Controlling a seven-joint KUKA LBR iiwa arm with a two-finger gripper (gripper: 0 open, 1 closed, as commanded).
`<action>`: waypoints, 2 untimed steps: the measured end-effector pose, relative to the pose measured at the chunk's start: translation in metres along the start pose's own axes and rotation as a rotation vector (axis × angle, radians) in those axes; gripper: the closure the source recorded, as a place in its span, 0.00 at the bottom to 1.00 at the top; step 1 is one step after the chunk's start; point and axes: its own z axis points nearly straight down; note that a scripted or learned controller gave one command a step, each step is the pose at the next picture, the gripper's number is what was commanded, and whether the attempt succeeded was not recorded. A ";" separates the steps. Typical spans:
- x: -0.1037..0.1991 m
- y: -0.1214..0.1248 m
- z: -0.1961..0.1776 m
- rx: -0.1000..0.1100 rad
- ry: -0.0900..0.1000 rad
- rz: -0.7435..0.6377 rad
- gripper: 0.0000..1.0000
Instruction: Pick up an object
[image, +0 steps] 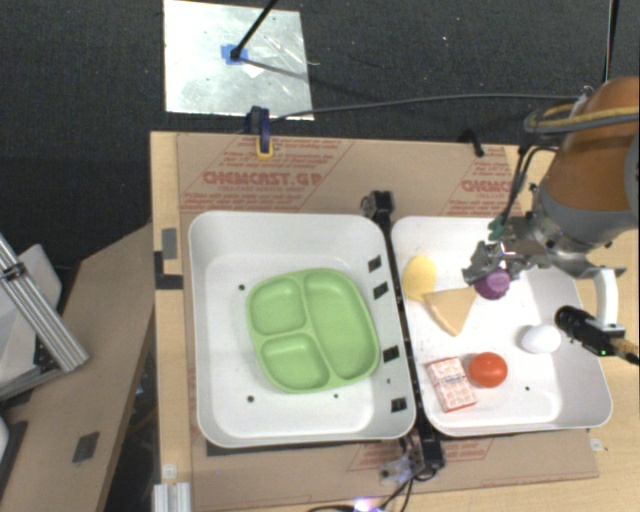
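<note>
Cardboard (300, 165) under both bins reads "CHEMCAST GP" in red.

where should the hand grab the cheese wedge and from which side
Probably across the cheese wedge at its wide end, coming straight down: it lies flat with its tip pointing to the bin's near edge, and the yellow ball crowds its upper left.

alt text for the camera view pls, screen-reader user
The gripper is low over the right bin, at a purple object, beside a yellow ball, cheese wedge, white egg, tomato and red-and-white box. The left bin holds a green divided tray.
</note>
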 end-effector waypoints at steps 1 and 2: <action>0.060 0.009 0.010 0.001 0.000 0.000 1.00; 0.119 0.022 0.019 0.001 0.000 0.001 1.00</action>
